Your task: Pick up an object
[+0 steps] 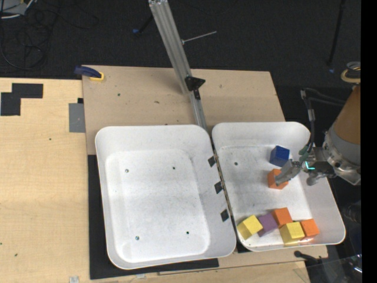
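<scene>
Block cluster (280,225) hugs right bin (247,135) front edge.

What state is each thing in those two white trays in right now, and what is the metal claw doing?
Two-finger gripper: low in the right white bin, at the orange block.
Orange block: on the bin floor, by a gripper finger.
Blue cube: resting alone, behind the orange block.
Yellow, purple and orange blocks: clustered at the near edge.
</scene>
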### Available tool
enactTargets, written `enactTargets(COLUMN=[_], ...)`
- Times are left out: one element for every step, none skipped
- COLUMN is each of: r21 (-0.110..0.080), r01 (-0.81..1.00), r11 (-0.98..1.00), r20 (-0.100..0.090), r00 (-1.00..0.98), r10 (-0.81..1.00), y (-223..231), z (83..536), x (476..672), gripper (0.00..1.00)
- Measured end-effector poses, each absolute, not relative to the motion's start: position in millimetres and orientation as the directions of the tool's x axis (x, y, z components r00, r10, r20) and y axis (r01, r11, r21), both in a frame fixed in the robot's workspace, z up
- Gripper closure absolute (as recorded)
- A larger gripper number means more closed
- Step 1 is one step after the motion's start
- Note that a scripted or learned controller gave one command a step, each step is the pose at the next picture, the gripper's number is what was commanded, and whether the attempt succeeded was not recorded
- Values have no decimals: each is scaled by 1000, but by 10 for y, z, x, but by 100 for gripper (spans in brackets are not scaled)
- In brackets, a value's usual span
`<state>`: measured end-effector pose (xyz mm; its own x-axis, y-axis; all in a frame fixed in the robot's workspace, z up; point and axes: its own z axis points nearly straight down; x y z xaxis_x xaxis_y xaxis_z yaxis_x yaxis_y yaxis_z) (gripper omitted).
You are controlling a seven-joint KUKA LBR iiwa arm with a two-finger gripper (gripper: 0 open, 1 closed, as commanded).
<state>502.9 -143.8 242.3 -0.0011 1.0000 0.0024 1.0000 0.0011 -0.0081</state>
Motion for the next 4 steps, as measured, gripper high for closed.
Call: enactTargets(r21=[-3,-8,-10,-3], r01=[1000,1000,1000,1000], r11=[-3,-1,-2,-3], r20=[1,2,4,2], r00=[3,1,2,3], r10=[1000,1000,1000,1000], y=[-1451,-1452,-1339,-1333], z=[2445,2000,1441,931], x=[5034,4979,4991,4991], gripper=[0,0,0,0])
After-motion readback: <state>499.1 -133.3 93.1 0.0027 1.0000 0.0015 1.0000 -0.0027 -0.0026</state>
